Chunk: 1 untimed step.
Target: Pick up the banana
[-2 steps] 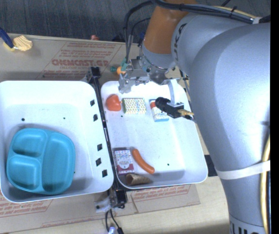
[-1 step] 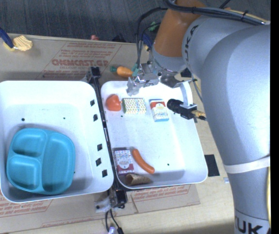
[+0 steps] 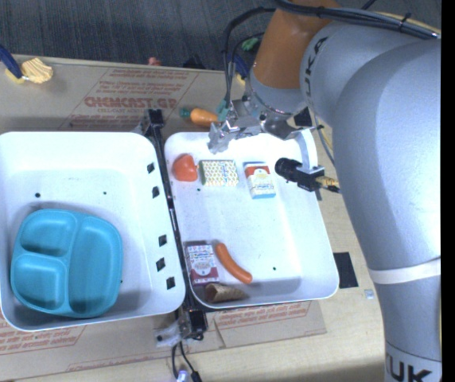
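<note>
At the right bin's (image 3: 316, 237) near edge lie a red-and-white packet (image 3: 201, 261) and an orange sausage (image 3: 234, 263). The thick grey arm (image 3: 386, 157) rises along the bench's right edge, bends leftward at the orange band (image 3: 287, 42), and sets the gripper (image 3: 221, 136) low over that bin's far edge, just beyond a chequered packet (image 3: 219, 173). Whether the gripper is spread or pressed together cannot be told. A small yellow item (image 3: 37, 72), possibly the banana, lies at the bench's far left corner, well apart.

Blue tray (image 3: 68, 263), white bins (image 3: 68, 153), orange carrot (image 3: 234, 263).
</note>
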Each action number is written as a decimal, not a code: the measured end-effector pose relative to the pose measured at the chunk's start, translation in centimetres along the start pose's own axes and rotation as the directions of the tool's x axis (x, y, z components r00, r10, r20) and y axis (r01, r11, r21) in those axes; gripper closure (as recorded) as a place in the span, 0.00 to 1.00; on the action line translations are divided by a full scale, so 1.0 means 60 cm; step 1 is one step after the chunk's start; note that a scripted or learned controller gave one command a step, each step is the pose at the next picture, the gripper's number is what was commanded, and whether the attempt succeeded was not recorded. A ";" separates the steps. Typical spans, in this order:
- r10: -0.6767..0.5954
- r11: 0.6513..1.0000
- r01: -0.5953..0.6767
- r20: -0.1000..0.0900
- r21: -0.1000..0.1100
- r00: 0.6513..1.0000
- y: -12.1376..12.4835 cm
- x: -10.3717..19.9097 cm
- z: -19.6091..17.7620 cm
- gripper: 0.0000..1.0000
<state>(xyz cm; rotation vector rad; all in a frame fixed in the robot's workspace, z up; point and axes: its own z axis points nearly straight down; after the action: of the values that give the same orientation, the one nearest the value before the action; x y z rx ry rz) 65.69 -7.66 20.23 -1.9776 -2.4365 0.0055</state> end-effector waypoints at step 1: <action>0.267 0.964 -0.267 -0.001 0.000 0.964 -0.022 -0.082 0.033 1.00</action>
<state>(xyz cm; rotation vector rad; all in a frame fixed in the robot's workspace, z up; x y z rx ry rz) 65.36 -12.75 18.27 -2.2882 -2.1474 0.0048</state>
